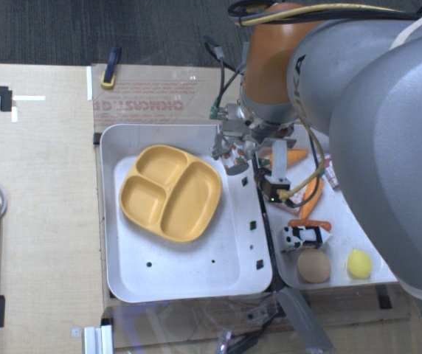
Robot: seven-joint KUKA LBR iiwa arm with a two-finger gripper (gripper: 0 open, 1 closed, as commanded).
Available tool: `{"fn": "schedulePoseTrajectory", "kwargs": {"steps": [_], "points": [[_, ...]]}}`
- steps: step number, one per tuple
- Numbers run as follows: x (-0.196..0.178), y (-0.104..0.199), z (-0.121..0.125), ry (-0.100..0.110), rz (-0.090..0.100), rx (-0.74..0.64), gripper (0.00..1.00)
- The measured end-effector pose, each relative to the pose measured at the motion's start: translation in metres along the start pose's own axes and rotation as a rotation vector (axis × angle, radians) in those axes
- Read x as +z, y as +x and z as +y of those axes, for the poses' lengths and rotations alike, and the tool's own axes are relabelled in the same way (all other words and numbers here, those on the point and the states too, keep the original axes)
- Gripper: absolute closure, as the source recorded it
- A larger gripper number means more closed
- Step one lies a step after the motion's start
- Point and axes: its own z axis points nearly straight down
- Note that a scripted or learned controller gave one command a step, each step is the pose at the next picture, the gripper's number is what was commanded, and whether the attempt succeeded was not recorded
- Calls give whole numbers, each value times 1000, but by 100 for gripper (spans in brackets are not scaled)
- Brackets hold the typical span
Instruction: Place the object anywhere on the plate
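The big grey arm point(373, 124) reaches across the right bin point(366, 275), its end effector point(233, 157) hanging over the left bin's point(189, 271) right edge beside the yellow plate point(170, 192), though whether it's gripping I cannot tell, while carrots point(310, 190), a cow toy point(303, 236), a brown ball point(314, 265) and a lemon point(358, 264) lie near the right bin's front edge.

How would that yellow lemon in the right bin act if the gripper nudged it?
The lemon looks rounded and smooth, so it would probably roll rather than slide. It sits near the bin wall, which would likely stop it. Its smooth, curved surface may slip from two fingers.
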Motion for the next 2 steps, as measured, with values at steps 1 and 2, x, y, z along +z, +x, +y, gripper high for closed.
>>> {"fn": "schedulePoseTrajectory", "kwargs": {"steps": [1,2], "points": [[-35,70,-9,-2,0,-353,100],[-35,70,-9,-2,0,-353,0]]}}
